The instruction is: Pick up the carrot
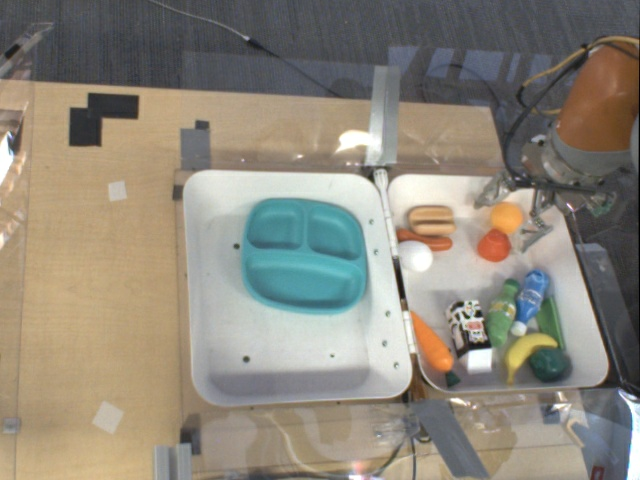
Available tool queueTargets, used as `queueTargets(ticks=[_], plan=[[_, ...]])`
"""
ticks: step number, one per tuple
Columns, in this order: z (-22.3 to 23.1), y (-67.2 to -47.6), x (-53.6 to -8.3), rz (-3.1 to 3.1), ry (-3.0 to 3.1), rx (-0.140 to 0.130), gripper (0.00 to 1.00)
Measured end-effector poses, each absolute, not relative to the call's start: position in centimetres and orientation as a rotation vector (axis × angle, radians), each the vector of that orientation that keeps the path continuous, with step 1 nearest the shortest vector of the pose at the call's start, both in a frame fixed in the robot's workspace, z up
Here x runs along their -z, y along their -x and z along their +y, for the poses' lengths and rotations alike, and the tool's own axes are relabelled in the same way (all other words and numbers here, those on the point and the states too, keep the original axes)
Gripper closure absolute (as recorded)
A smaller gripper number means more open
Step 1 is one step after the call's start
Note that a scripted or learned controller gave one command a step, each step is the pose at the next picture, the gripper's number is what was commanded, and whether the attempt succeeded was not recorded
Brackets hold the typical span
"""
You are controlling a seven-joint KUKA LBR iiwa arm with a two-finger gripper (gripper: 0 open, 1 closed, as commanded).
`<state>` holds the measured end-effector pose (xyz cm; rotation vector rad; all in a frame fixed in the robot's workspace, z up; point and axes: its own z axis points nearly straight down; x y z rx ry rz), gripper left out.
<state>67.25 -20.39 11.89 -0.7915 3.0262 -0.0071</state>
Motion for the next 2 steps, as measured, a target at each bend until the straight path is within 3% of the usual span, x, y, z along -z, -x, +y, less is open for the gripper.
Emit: queueTargets(ticks=[1, 2], plan=[[-20.5, -67.1, -8.9, 3.115, 0.383, 0.000, 0.00], [-20.4, -67.7, -10.7, 3.089, 0.383, 0.012, 1.00]])
